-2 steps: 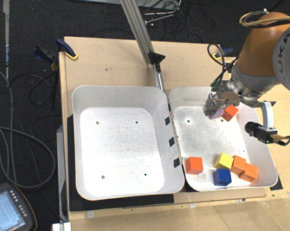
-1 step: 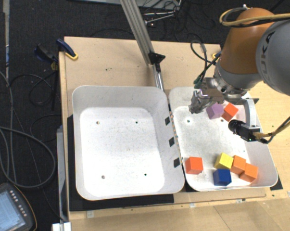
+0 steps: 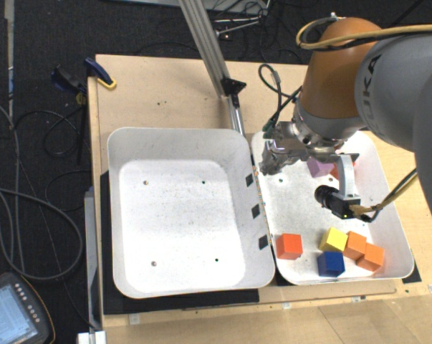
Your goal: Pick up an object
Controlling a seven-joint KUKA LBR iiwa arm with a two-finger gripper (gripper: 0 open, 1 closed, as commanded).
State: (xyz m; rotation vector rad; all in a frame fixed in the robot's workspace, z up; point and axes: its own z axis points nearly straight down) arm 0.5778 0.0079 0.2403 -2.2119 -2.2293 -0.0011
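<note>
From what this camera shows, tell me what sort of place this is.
Most likely a robotics lab test bench. A grey and orange arm reaches over two white bins on a wooden board, coloured blocks lie in the right bin, and loose cables and a handheld screen sit on the dark floor.

Robotics lab, by the look of it: plywood bench (image 3: 165, 84) on dark carpet w/ loose cables (image 3: 29, 156) at frame left, aluminium strut (image 3: 201, 34) slanting in from the top, teach-pendant screen (image 3: 8, 314) lower left, clamp (image 3: 83, 77) at bench's upper-left corner.
</note>
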